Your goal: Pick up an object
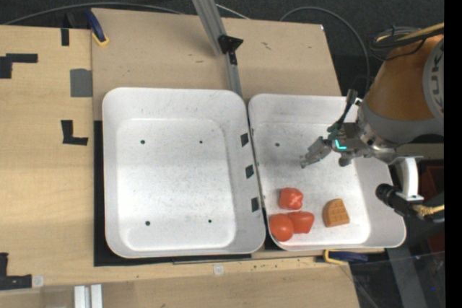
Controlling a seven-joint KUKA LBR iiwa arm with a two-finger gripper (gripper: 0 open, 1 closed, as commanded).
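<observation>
In the right bin [289,115], three red objects lie near the front edge: one [291,198] a little further back and two [281,228] [302,221] touching each other at the rim. An orange-brown ridged block [336,213] lies to their right. My gripper [325,160] hovers over the middle of the right bin, behind these objects and apart from them. Its fingers [312,156] are spread open with nothing between them.
The left bin [173,169] stands beside the right one, joined by black clips along the shared wall. A grey metal pole [206,0] slants in from the top to the bins' back edge. Tan bench surface surrounds both bins.
</observation>
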